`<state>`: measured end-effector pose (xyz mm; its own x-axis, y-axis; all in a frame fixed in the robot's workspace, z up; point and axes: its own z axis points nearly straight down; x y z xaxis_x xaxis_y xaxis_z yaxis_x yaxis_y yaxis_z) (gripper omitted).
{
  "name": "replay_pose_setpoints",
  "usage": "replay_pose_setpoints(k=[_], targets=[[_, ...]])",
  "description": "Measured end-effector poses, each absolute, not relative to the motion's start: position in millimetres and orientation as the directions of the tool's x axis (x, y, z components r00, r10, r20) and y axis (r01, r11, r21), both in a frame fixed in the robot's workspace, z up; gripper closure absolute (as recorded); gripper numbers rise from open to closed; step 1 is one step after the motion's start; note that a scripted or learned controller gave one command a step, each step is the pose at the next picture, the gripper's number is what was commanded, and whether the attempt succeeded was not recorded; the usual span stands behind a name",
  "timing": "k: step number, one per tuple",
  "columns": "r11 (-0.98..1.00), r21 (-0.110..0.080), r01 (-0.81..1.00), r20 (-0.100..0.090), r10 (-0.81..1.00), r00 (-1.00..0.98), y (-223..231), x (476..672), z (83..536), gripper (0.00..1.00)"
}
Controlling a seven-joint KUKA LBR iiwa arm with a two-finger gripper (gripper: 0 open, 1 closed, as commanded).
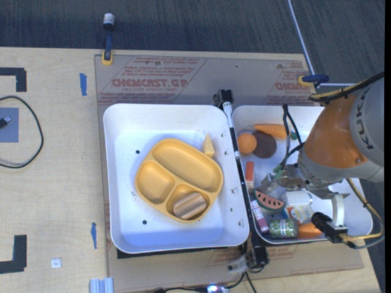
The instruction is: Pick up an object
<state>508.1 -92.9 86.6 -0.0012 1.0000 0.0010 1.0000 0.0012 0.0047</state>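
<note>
Hovering hand point(292, 187), glossy yellow tray point(178, 179), round orange point(247, 143)

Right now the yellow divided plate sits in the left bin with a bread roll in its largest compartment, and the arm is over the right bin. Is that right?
Not quite. The camera view shows the bread roll in one of the small compartments of the yellow divided plate, at its near end, not in the largest one. The rest holds: the plate sits in the left bin, and the arm is over the right bin.
</note>
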Motion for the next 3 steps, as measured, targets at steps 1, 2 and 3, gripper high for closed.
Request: replay_pose_setpoints(k=[1,2,3], targets=[[0.0,0.008,1.0,-0.001,1.0,0.0,-96,481.9,87,0.0],[-0.001,0.015,1.0,-0.003,1.0,0.001,-96,484.1,98,1.0],[0.0,0.015,1.0,-0.003,1.0,0.001,-96,483.9,97,0.0]])
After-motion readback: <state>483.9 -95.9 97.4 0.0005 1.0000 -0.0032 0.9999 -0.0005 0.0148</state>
